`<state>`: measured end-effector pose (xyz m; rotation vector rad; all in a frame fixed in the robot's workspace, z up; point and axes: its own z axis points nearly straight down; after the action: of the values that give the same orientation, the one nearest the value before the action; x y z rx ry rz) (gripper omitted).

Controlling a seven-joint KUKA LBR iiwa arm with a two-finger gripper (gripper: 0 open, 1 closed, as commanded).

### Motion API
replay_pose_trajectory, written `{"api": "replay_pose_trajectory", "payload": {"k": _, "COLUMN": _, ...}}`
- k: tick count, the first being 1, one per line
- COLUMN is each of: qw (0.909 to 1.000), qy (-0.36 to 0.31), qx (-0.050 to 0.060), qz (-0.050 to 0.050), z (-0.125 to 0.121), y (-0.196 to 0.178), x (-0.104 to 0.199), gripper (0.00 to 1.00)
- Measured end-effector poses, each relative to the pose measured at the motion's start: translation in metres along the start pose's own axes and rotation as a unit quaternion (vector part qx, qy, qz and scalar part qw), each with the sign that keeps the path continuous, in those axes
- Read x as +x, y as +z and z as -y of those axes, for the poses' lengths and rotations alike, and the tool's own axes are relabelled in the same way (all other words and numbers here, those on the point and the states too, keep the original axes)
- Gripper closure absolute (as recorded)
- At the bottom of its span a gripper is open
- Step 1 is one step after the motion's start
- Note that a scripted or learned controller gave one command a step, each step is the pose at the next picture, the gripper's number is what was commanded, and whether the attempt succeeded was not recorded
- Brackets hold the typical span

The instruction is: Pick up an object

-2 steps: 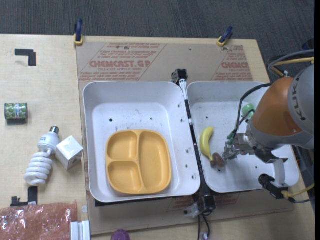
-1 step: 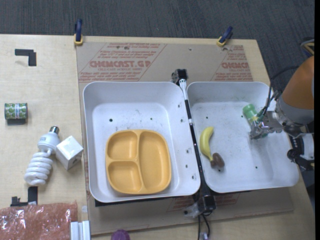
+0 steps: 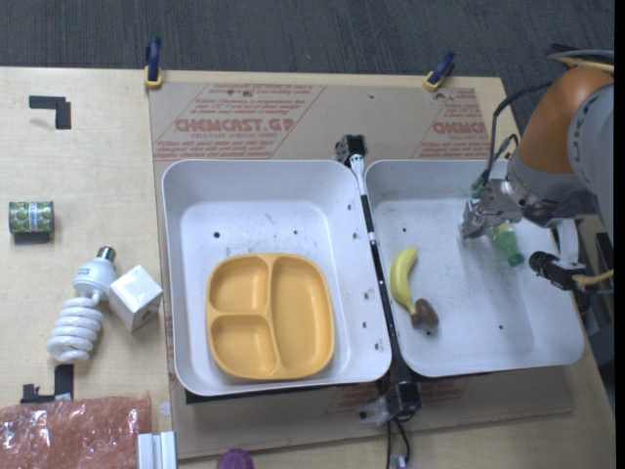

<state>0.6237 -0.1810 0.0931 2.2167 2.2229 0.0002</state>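
Observation:
My gripper [image 3: 477, 219] is low in the right bin [image 3: 547, 345], near its far right side, on the grey arm with the orange band [image 3: 559, 115]. A small green object [image 3: 508, 246] lies just right of and below the gripper, touching it or very close; I cannot tell whether it is gripped. A yellow banana [image 3: 403, 276] lies along the bin's left side. At the banana's near end sits a small brown object [image 3: 424, 313].
The left bin [image 3: 186, 213] holds a yellow divided plate [image 3: 270, 316]. On the bench to the left lie a spiral light bulb [image 3: 80, 316], a white cube [image 3: 136, 297] and a green can [image 3: 30, 218]. A reddish bag [image 3: 73, 433] sits at the front left corner.

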Motion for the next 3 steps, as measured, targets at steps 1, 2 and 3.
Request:
{"api": "replay_pose_trajectory", "payload": {"k": 1, "qw": 1.0, "qy": 0.001, "qx": 0.001, "qz": 0.0, "z": 0.03, "y": 0.0, "x": -0.011, "gripper": 0.0}}
{"api": "replay_pose_trajectory", "payload": {"k": 2, "qw": 1.0, "qy": 0.002, "qx": 0.001, "qz": -0.001, "z": 0.092, "y": 0.001, "x": 0.046, "gripper": 0.0}}
{"api": "replay_pose_trajectory", "payload": {"k": 3, "qw": 1.0, "qy": 0.002, "qx": 0.0, "qz": -0.001, "z": 0.146, "y": 0.0, "x": 0.068, "gripper": 0.0}}
